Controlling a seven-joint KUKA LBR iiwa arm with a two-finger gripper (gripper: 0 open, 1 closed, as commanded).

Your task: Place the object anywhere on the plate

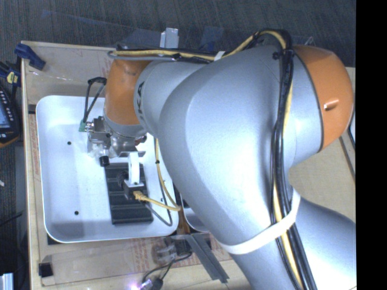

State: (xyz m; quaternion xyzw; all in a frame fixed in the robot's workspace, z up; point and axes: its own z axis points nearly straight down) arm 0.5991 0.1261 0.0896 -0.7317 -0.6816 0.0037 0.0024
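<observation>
Over the pale wooden bench [72, 65], the bulky grey KUKA arm [242, 150] hung low above the shallow white plastic bin [60, 180] on the view's left.

Reaching in from the right, the arm covered most of the bench, its orange band [121, 89] sitting just above the wrist. A curved corner of the second white bin [192, 223] peeked out beneath it. The two-finger gripper [112, 144] pointed down close over the left bin's floor, toward the upper middle of that bin as seen; whether it was released or clenched could not be told. The object's place could not be told either, perhaps hidden under the arm. Two small dark specks [69, 142] dotted the bin floor.
</observation>
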